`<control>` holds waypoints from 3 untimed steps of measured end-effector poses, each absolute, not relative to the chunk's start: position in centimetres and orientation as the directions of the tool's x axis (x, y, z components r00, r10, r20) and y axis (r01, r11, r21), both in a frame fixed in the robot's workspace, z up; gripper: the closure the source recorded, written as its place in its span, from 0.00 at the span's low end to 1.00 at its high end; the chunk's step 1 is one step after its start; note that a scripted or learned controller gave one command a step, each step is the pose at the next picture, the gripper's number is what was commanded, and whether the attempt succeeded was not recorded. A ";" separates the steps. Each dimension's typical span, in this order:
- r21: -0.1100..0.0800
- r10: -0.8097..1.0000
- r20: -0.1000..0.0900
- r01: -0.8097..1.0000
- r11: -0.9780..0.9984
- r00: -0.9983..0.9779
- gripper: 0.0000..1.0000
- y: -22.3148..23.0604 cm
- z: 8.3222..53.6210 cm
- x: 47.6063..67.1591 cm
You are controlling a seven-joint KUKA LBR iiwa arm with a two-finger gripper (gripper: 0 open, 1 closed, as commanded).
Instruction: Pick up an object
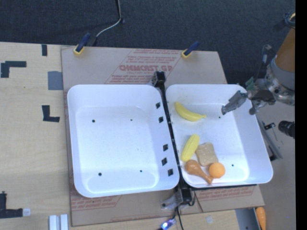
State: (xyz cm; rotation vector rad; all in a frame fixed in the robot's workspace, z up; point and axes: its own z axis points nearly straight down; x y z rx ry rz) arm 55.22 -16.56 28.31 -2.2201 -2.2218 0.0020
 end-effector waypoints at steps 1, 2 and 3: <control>-0.009 1.000 0.003 1.000 0.003 -0.003 0.00 -12.0 20.1 53.6; -0.012 1.000 0.004 1.000 0.000 0.000 0.00 -10.4 9.5 48.6; 0.012 1.000 -0.001 1.000 0.006 -0.006 0.00 -7.2 21.6 54.8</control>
